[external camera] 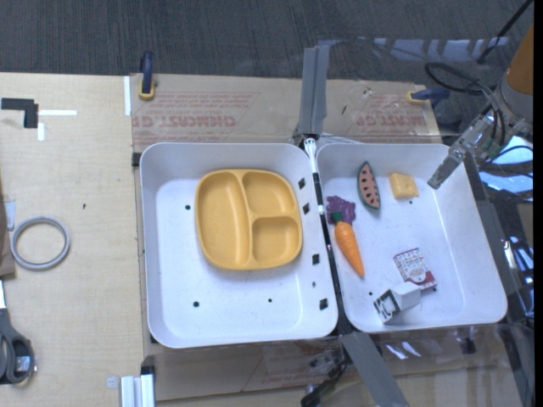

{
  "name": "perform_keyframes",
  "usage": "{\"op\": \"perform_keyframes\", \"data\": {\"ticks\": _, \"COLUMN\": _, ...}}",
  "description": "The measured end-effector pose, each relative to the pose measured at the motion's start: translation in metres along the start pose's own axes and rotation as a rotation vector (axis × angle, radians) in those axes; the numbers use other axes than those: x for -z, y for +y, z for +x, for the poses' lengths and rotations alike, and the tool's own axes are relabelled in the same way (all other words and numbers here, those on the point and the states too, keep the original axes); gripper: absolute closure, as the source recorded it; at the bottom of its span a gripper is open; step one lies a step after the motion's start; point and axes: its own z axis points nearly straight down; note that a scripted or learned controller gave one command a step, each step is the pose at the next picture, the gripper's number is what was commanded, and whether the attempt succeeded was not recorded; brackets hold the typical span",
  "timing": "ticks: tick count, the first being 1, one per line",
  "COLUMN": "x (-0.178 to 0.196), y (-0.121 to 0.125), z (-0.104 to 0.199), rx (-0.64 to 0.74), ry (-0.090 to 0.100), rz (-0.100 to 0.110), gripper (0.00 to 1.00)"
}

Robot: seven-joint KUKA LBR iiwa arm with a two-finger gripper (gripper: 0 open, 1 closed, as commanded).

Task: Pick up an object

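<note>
While nothing sits between the fingers, the likeliest things to pick lie loose in the right bin: a yellow cheese-like block near the bin's upper middle, with a watermelon slice just beside it at nine o'clock. From the block, the gripper stands at about two o'clock, near but apart, its thin grey fingers slanting down over the bin's upper right corner (whether they are parted or pressed together cannot be told at this angle). Further down the bin, a carrot lies at about seven o'clock from the block, its green top touching a small purple bunch of grapes hard against the left wall. A red-and-white packet rests at six o'clock from the block, well apart from the gripper, and just below it a small grey-and-white box lies near the bin's lower edge. Across the divider, the left bin bears a yellow divided plate with three compartments. Out on the wooden bench, at nine o'clock from the left bin, a roll of grey tape lies flat, and a pair of scissors shows at the lower left edge.
</note>
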Motion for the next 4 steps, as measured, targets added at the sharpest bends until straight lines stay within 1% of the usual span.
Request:
{"op": "perform_keyframes", "data": {"ticks": 1, "x": -0.08, "y": 0.003, "z": 0.024, "rx": -0.515, "ry": 0.002, "rz": 0.003, "gripper": 0.0}}
{"op": "perform_keyframes", "data": {"ticks": 2, "x": -0.124, "y": 0.026, "z": -0.006, "rx": -0.951, "ry": 0.001, "rz": 0.002, "gripper": 0.0}}
{"op": "perform_keyframes", "data": {"ticks": 3, "x": -0.109, "y": 0.03, "z": -0.007, "rx": -0.944, "ry": -0.005, "rz": -0.006, "gripper": 1.0}}
{"op": "perform_keyframes", "data": {"ticks": 4, "x": -0.112, "y": 0.028, "z": -0.006, "rx": -0.945, "ry": -0.002, "rz": -0.001, "gripper": 0.0}}
